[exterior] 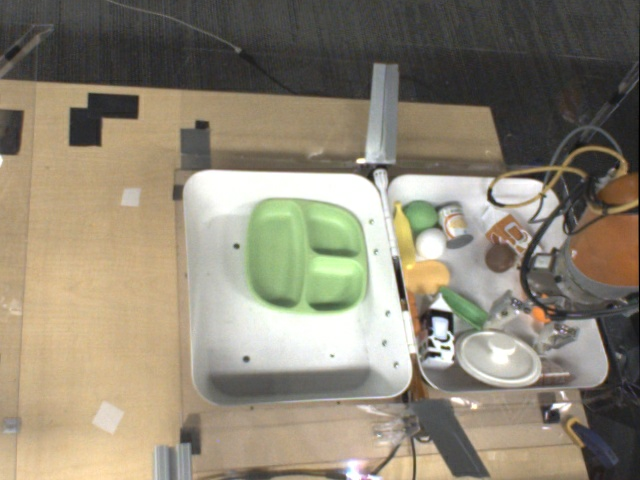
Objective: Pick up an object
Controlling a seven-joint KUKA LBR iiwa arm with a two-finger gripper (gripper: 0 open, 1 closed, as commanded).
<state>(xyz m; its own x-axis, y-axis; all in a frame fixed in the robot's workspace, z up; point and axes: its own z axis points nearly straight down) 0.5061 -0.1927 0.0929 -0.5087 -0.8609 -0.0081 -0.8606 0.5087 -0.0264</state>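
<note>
My gripper (535, 321) hangs low over the front right part of the right bin (590, 373), at the end of the grey arm with its orange band (604, 253). It is open, with one silver finger (508, 309) towards the green cucumber-like piece (463, 307) and the other at the right. Nothing sits between them. Just in front lies a white bowl (499, 357). A brown round object (499, 257) and a small orange and white box (509, 232) lie behind the gripper.
The right bin's left side holds a yellow banana (403, 232), a green ball (421, 214), a white ball (430, 243), a small can (454, 224), an orange piece (428, 274) and a black and white item (437, 334). A green divided plate (305, 254) lies in the left bin (220, 358).
</note>
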